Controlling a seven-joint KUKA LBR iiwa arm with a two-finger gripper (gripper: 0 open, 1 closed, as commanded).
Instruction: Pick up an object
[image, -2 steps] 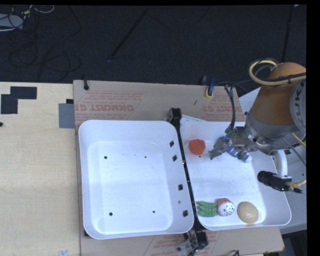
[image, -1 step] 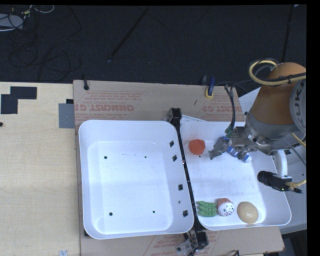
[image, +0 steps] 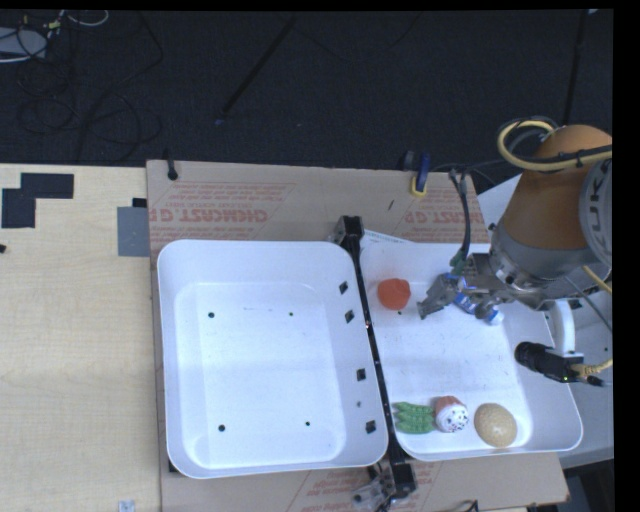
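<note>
Far left of my view: pale wood bench (image: 70, 350) with a few black and grey patches stuck on it near the far edge. No text on them that I can read.

Next right, the cardboard sheet (image: 250, 200) under both bins. It carries red print, upside down from here; I read it as roughly "CHEMCAST GP", printed twice along the far strip. More red print on the near edge, too clipped to read.

Left bin (image: 175, 300): white, rounded corners, floor with a few small dark dots. Lots of free room in there, walls low on all sides.

A black divider strip (image: 365, 340) with clips runs between the two bins, near to far.

Right bin (image: 545, 440): orange ball (image: 393, 293) sits at the far left, close to the divider. Along the near wall, left to right: green leafy toy (image: 411, 417), white ball with red spots (image: 450, 413) touching it, tan egg-shaped object (image: 495, 424) just beside that. Centre floor of this bin is open.

Gripper (image: 436, 300) is low over the far part of the right bin, just right of the orange ball, not touching it. Fingers look spread, nothing between them.

A yellow-and-blue clamp (image: 419, 177) sits on the far cardboard edge. A black cylinder (image: 545, 360) hangs over the right bin's right wall. Arm marking is cut off at "UK".
</note>
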